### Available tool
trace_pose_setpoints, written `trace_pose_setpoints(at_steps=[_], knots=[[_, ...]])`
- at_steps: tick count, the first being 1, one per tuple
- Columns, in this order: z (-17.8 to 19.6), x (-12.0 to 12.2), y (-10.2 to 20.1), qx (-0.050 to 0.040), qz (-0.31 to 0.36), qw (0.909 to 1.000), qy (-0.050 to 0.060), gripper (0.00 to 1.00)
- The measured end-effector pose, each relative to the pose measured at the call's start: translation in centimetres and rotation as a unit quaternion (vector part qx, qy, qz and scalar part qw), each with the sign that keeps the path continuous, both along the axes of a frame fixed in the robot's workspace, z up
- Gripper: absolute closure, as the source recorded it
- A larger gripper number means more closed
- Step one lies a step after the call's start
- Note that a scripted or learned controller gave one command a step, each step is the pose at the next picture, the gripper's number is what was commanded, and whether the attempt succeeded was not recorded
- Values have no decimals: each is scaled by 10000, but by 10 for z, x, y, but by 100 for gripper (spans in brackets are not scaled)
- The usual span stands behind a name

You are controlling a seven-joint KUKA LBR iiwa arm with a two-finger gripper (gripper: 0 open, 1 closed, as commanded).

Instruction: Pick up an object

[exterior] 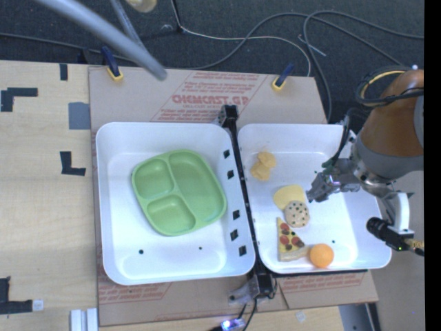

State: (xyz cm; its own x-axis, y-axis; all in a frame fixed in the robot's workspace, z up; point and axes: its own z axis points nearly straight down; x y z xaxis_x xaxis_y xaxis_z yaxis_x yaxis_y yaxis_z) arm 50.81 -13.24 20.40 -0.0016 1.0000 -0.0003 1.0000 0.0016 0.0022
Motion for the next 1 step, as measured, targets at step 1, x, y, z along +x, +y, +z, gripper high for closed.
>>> trace_pose_setpoints(at_steps=[1], knots=[[5, 6, 50, 11, 23, 10000, 13, 100]])
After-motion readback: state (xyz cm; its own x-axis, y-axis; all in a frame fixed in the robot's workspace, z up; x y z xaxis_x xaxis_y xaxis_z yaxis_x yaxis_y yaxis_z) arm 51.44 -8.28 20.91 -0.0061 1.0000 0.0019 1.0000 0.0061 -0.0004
